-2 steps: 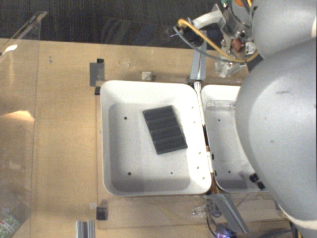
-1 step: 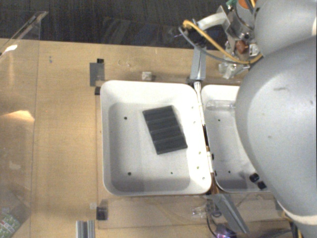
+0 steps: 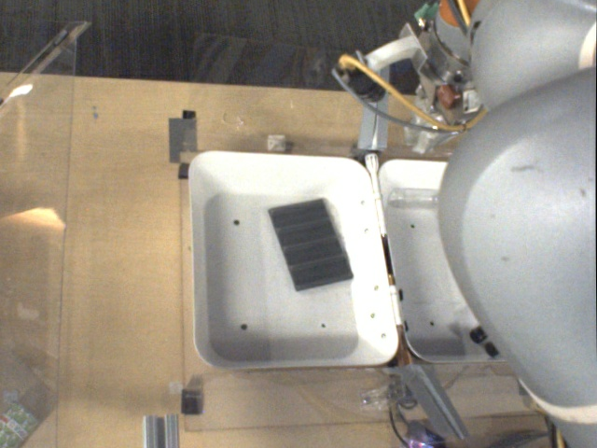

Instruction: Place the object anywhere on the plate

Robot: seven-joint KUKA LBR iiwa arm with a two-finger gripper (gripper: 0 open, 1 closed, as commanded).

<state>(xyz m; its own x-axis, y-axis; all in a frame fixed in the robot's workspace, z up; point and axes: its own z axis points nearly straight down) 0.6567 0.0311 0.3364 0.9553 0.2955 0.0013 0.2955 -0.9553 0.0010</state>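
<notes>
Two bins side by side on the bench, the arm over the right one

The left bin (image 3: 210, 250) holds a ridged plate (image 3: 311, 244), lying flat near the middle of its floor and turned at a slant to the walls. The right bin (image 3: 420, 250) touches the left bin along their shared rim. The arm (image 3: 522, 231) reaches in from the right and covers most of the right bin. The bench (image 3: 103, 250) stretches away to the left of both bins.

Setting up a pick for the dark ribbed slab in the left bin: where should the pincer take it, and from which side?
Probably from straight above, closing across the narrower width of the dark ribbed slab, near its middle. It lies flat on the floor of the left bin, turned at a slant, so the wrist would need to match that angle. Its long edges stand away from the walls, leaving room around it.
</notes>
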